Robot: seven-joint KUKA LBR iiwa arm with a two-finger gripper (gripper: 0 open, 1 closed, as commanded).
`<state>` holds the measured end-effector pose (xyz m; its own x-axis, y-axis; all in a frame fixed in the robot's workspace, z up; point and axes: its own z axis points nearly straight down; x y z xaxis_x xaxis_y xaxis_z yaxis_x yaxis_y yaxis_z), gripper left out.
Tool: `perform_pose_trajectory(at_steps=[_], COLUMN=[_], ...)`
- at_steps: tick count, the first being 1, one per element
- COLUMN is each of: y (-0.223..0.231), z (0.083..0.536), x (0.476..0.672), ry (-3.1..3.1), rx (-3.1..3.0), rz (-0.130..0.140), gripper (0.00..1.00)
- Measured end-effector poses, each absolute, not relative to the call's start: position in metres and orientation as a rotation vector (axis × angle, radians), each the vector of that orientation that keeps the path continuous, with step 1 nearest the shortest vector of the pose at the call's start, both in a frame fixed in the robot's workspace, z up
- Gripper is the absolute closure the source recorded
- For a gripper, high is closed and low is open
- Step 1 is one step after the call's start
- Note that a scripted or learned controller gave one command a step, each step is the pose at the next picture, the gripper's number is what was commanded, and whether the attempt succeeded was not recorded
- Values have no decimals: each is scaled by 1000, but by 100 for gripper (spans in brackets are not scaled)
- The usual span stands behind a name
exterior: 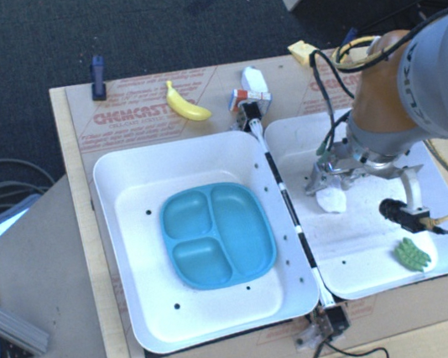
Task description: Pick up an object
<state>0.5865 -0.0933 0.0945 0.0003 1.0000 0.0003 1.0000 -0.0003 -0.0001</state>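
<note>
Pincer (pixel 333 184) hovers over a white lump (pixel 331 200) in the right bin (pixel 367 273); grip state unclear. Descend squarely, then close.

Evenly and brightly lit from above, white bins (pixel 124 190) near blown out with mild glare. Soft, faint shadows along bin rims and under the arm (pixel 412 83) at right. Dark floor (pixel 15 47) at top and left underexposed. Slightly soft focus overall, arm blurred at upper right.
</note>
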Motion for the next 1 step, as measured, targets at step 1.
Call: perform_pose_trajectory(at_steps=[1], y=[-22], z=[186], x=[583], ry=[-2225], rx=[-2219], rz=[-5], gripper=[100])
